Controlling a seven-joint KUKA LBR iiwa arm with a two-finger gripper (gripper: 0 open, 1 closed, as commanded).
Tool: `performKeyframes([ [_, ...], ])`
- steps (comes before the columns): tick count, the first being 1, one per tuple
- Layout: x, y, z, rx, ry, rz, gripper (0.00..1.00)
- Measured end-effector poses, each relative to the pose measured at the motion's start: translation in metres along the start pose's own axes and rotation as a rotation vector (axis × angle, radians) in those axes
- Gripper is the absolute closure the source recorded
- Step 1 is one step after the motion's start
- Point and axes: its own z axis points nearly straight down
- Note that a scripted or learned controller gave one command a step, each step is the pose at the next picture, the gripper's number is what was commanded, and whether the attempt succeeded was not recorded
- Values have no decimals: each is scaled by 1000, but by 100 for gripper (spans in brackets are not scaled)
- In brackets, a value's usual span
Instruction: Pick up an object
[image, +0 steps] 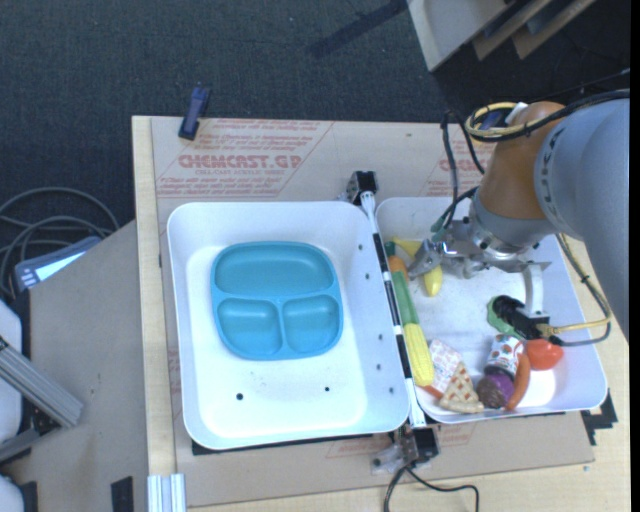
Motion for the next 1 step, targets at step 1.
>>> performKeyframes([
  [1,2,0,-9,1,3,-1,100],
])
